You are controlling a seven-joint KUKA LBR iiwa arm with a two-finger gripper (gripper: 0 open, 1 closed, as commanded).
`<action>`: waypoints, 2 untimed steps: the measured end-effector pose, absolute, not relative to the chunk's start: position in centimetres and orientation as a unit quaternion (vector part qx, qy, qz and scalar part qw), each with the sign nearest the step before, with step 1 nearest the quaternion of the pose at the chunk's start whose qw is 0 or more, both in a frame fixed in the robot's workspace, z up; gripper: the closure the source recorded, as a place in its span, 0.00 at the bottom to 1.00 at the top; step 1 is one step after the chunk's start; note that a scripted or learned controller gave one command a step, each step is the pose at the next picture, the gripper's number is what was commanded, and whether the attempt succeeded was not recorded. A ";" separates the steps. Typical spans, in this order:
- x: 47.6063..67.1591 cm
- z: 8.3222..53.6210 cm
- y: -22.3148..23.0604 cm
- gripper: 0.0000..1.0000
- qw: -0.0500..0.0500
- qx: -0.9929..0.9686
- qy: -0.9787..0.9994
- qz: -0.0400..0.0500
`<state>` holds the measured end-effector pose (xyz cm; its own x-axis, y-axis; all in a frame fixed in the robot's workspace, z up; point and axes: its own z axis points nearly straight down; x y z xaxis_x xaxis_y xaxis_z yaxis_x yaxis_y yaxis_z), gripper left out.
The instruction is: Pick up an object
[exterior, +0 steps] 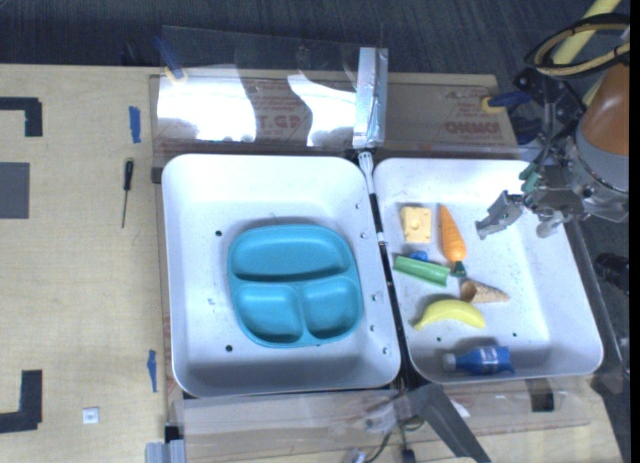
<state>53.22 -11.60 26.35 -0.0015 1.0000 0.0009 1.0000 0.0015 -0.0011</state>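
The right bin (pixel 560 336) holds several small toys: a yellow cheese block (pixel 416 223), an orange carrot (pixel 453 235), a green stick-shaped piece (pixel 422 270), a brown cone (pixel 484 293), a yellow banana (pixel 450 313) and a blue bottle (pixel 480 359) lying on its side. My gripper (pixel 521 219) hangs over the bin's upper right part, to the right of the carrot and apart from it. Its fingers (pixel 495 217) are spread open with nothing between them.
The left bin (pixel 190 201) carries a blue divided plate (pixel 293 283). A clear plastic sheet with a taped strip (pixel 368 96) lies behind the bins. Cables (pixel 575 41) and the arm's orange band (pixel 610 121) crowd the upper right corner.
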 end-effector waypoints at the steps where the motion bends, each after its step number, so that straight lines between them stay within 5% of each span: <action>1: 53.5 31.8 -10.6 0.00 -0.001 -0.781 -0.624 -0.001; 2: 52.7 18.4 -7.9 0.00 0.003 -0.722 -0.692 0.002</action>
<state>52.66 -7.92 18.45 0.0416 0.9991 0.0008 0.9991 -0.0416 -0.0070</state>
